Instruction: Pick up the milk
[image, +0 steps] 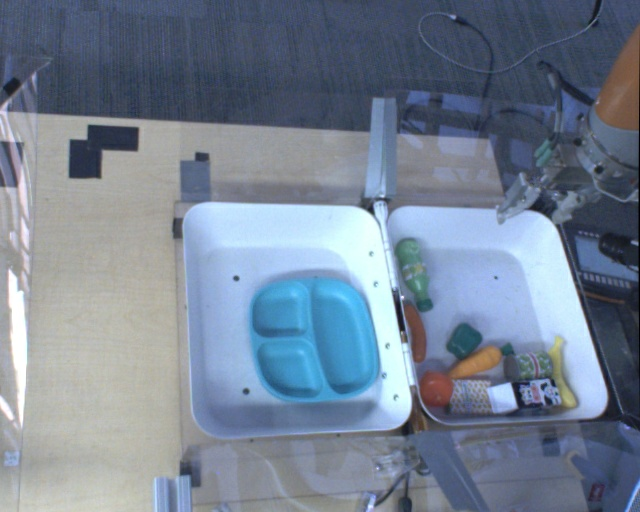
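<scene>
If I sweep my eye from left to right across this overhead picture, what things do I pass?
Black tape marks on the wooden bench → blue divided plastic tray in the left white bin → green plastic bottle → small dark green block → black-and-white milk carton → the robot's two-finger gripper.

Arm (618, 110) cut by right edge

The milk carton (533, 396), black-and-white patterned with a white end, lies on its side, well apart from the gripper (538, 198), toward the camera.
</scene>
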